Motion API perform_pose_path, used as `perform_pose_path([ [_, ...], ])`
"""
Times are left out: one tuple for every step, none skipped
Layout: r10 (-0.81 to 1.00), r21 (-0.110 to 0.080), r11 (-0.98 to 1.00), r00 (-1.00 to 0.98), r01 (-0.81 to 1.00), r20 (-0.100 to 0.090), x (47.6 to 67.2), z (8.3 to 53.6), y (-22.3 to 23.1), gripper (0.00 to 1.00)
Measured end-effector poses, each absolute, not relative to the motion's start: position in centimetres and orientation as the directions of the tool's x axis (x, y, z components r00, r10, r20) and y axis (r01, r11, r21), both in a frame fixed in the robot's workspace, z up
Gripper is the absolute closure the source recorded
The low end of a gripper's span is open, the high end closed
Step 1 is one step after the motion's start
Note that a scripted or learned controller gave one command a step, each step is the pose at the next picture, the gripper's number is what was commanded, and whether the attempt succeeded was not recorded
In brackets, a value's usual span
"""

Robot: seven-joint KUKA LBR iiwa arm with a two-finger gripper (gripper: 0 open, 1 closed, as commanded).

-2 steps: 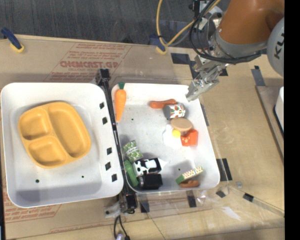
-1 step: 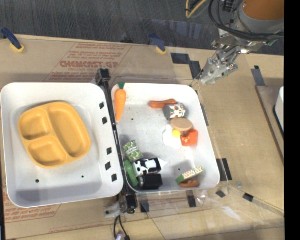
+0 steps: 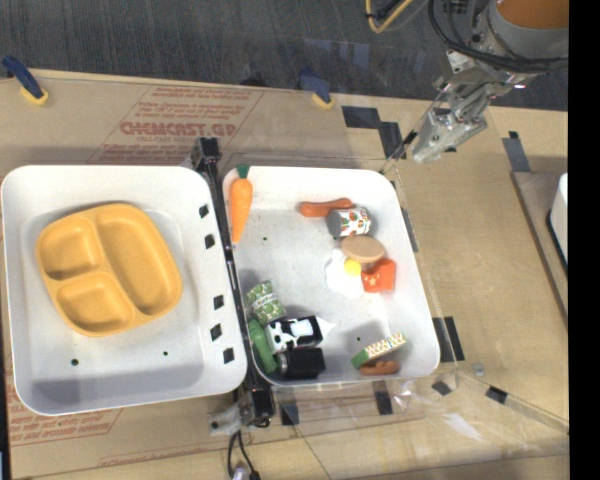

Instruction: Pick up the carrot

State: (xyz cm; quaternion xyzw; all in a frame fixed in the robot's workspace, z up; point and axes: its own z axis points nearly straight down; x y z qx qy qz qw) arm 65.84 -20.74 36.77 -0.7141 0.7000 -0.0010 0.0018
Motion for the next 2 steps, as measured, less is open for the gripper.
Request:
perform_pose_path([
  [-0.981, -0.006, -0.194, 0.194, -0.981, 0.0, 65.9, 37.0, -20.6, 1.0],
  [-1.0, 0.001, 0.018, -0.018, -1.0, -0.002, 65.5, 33.2, -19.8, 1.0],
])
